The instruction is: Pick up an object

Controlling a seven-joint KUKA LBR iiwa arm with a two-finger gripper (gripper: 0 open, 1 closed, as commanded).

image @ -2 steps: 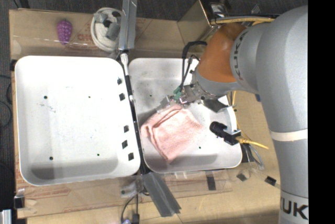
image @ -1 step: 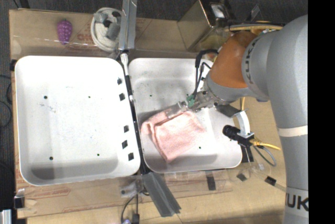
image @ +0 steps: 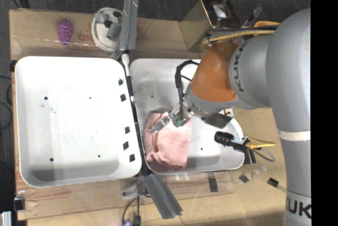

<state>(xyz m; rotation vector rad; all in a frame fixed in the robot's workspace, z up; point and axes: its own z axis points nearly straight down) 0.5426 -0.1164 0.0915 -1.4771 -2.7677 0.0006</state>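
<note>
I see my gripper (image: 178, 119) sitting on the soft pink folded cloth (image: 169, 143), I cannot tell its grip, so I should squeeze firmly and lift slowly.

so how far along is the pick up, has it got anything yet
Done: the arm has reached into the right bin, and its hand sits at the top edge of the pink cloth. In hand: nothing clearly; the cloth lies flat on the bin floor. Left: gripping it and lifting it clear.
</note>
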